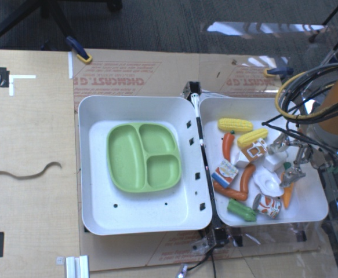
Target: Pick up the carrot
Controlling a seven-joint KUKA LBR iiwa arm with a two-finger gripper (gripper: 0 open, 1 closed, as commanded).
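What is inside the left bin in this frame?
The left bin holds one green divided plate, lying flat with three bare compartments. Small dark holes dot the bin floor around it. Whatever lies under the plate is covered. The carrot is in the right bin.

Carrot (287,191): small, orange, tilted, far-right side of right bin, beside white plastic piece.

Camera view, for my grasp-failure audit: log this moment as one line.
stage: reaching | pincer: over right white bin | small orange toy carrot: lying below pincer, no visible grasp | green divided plastic plate: in left bin
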